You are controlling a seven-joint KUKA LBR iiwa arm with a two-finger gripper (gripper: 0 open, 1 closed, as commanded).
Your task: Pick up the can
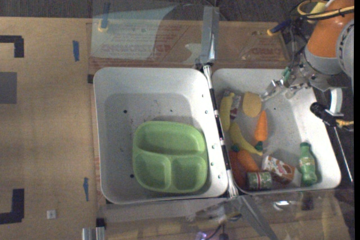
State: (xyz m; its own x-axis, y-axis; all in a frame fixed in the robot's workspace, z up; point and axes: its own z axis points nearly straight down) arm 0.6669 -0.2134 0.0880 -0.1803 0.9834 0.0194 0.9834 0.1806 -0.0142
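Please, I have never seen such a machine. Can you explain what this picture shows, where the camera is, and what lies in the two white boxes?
The picture comes from one camera fixed above a bench, looking down at a slant. The grey and orange machine at the right is a robot arm; its gripper, the part that grasps, hangs over the right bin and holds nothing.

The left bin contains a green divided tray. The right bin contains toy food: two bananas, a carrot, a green bottle, and the can, lying on its side near the front edge. The robot is meant to pick up that can.
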